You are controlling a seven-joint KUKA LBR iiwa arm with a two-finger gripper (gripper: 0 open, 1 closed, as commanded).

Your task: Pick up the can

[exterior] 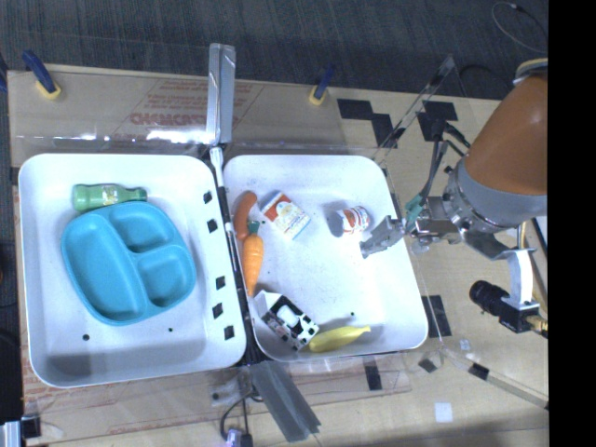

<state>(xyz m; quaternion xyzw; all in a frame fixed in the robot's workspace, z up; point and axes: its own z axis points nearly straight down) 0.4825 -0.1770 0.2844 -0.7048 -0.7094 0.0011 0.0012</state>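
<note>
A dark carpeted floor (279, 17) is seen beyond a pale wooden surface (279, 101), on which two shallow white bins are set side by side. In the left bin (47, 343) a blue divided plate (128, 261) is laid, with a green bottle (109, 195) on its side just above it. In the right bin (372, 180) two carrots (250, 240) are placed along the left wall, a small carton (285, 216) lies beside them, a banana (337, 337) and a black-and-white object (291, 320) are found near the front edge, and the can (351, 220) is seen lying toward the right wall. The pincer (380, 237) is held low just right of the can; whether it is apart or together cannot be told, and nothing is seen gripped.
</note>
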